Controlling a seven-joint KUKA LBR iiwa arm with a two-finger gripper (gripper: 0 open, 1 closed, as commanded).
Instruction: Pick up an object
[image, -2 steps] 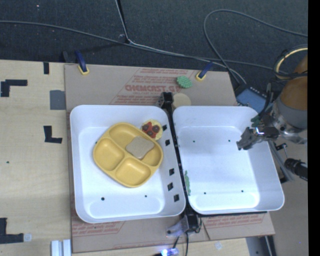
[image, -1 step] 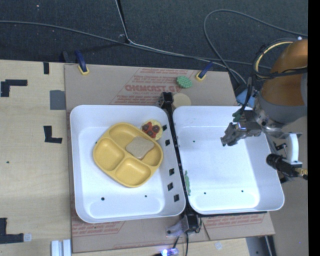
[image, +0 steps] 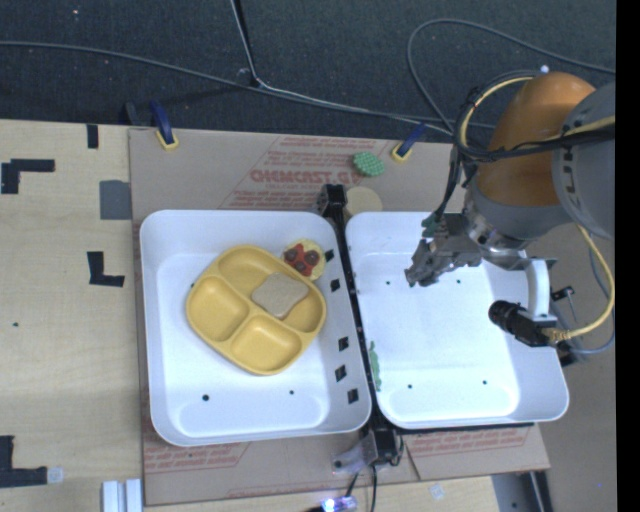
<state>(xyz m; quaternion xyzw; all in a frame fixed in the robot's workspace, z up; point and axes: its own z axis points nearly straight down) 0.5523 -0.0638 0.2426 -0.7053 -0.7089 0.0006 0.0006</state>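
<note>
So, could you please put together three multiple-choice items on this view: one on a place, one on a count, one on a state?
1. Where does the yellow divided plate lie?
A. in the left bin
B. in the right bin
C. on the cardboard outside the bins

2. How many compartments does the plate have?
A. two
B. three
C. five

3. Where is the gripper now?
A. over the plate
B. over the right bin
C. outside both bins

Answers: 1 A, the plate rests on the left bin's floor. 2 B, its ridges divide it into three. 3 B, it hangs above that bin's upper left part.
</note>
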